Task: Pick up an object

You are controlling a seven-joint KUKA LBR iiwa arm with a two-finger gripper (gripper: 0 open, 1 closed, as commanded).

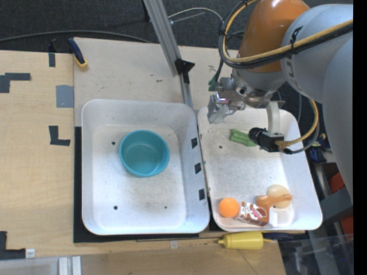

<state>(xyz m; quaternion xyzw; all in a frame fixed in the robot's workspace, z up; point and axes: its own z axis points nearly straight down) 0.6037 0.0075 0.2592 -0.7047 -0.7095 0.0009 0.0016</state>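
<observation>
Overhead, the grey arm's two-finger gripper [218, 112] hangs at the far-left corner of the right white bin [298, 132]; whether its fingers are open cannot be told. A small green block [242, 137] lies just beside it. An orange ball [229, 207] sits near the front edge. A round teal bowl [144, 152] rests in the left white bin [97, 211].

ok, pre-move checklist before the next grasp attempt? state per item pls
1. Gripper carrying nothing: ok, nothing seen between its fingers.
2. Gripper over the right bin: ok, at its far left corner.
3. Nearest target: the green object lies just right of the gripper, clear of other items: ok.
4. Orange ball free to grasp: not ok, crowded against the packet at the near edge.
5. Finger opening: cannot tell.
6. Teal bowl upright in the left bin: ok.
</observation>
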